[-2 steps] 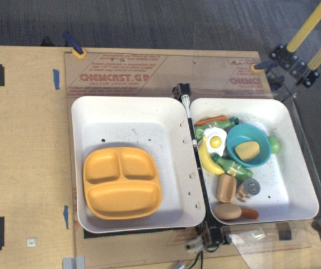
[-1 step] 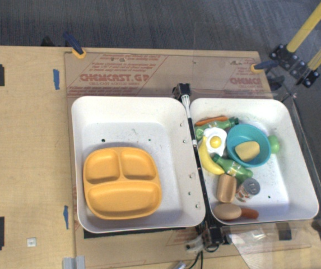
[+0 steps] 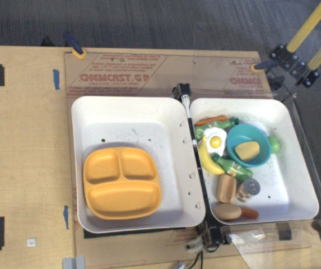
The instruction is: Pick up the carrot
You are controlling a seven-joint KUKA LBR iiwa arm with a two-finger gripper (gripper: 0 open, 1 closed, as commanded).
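Observation:
The carrot (image 3: 211,119) is a thin orange stick with a green top, lying near the back left corner of the right bin (image 3: 294,150). It rests just behind a fried egg (image 3: 214,140) and beside a teal bowl (image 3: 249,145). Green leafy pieces sit at its right end.
The left bin (image 3: 93,116) holds a yellow divided tray (image 3: 122,181). In the right bin lie a banana (image 3: 206,159), a green item (image 3: 231,167), a tan cylinder (image 3: 226,188), a small can (image 3: 247,189), a brown bun (image 3: 227,211) and a red sausage (image 3: 249,213). The bowl holds a yellow lump (image 3: 247,149).

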